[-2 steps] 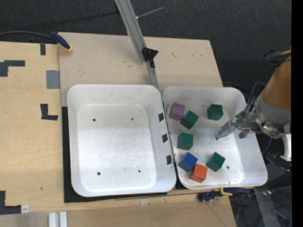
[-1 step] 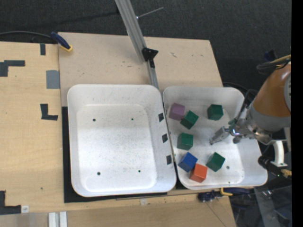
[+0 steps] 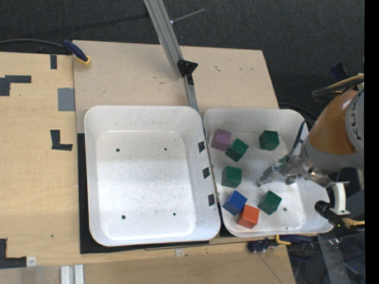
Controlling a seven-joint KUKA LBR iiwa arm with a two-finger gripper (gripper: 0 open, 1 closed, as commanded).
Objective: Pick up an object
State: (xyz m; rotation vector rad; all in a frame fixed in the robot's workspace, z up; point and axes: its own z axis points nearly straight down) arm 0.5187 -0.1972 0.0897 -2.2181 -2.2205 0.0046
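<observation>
— Blocks, where are they?

— All in the right bin (image 3: 294, 120). Take the middle green block (image 3: 231, 176) as the mark. Up and left of it sits the purple block (image 3: 221, 139), with a dark green one (image 3: 237, 149) touching that. Farther up and right is another green (image 3: 269, 139).

— And below?

— The blue block (image 3: 235, 202) just under the mark, the orange block (image 3: 249, 216) against it, and a green one (image 3: 270, 202) to the lower right.

— Your gripper?

— My gripper (image 3: 267, 175) hangs right of the mark, over bare bin floor between the blocks (fingers spread, nothing between them). The left bin (image 3: 95, 120) lies well to the mark's left.
</observation>
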